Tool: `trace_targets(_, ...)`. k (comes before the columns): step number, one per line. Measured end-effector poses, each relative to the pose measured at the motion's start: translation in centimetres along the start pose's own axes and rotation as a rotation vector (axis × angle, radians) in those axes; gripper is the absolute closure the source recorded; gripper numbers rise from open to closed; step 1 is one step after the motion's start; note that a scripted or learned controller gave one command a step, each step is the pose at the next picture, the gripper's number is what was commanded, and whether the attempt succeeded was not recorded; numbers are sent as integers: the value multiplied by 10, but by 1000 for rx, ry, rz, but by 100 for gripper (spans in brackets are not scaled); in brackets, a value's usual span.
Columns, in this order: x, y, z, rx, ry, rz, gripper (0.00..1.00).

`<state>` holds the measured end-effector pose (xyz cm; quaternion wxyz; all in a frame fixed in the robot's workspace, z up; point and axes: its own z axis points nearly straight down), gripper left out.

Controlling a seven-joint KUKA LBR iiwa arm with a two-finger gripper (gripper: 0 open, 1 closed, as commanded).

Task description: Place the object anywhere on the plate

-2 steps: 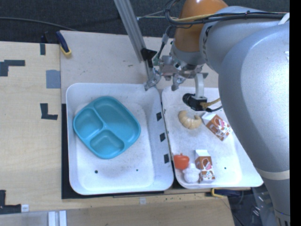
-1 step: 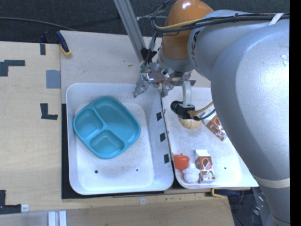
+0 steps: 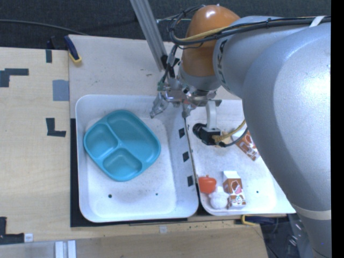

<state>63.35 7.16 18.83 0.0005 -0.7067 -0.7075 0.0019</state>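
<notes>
The blue plate, three-compartmented with rounded corners, lies in the left bin toward its left edge. The gripper hangs over that bin's far right corner, its fingers spread with nothing between them. In the right bin, a small orange-red object, a white ball and a brown-and-white carton cluster at the near edge.
</notes>
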Motion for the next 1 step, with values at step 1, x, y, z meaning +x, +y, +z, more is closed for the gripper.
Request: trace_targets(1, 40, 45, 47, -1, 1, -3, 0)
